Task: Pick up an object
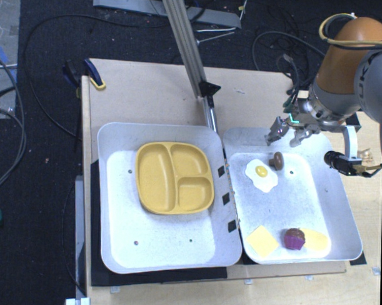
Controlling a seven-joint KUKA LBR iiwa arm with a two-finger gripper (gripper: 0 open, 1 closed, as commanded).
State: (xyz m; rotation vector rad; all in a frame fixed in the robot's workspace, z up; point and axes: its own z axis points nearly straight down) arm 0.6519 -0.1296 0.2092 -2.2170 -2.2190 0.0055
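Two white bins (113, 240) sit on a tan bench (149, 91) over dark, cable-strewn floor (44, 50) — fingers (277, 128) spread, holding nothing.

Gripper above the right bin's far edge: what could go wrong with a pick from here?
The gripper hangs just beyond the small brown object, which sits touching the fried egg. A descent could nudge the egg or catch both. They also lie near the right bin's far wall, so the fingers might strike the rim.

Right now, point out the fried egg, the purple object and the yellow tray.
fried egg (261, 174), camera view, on its yolk.
purple object (294, 238), camera view, on its middle.
yellow tray (154, 172), camera view, on its large compartment.
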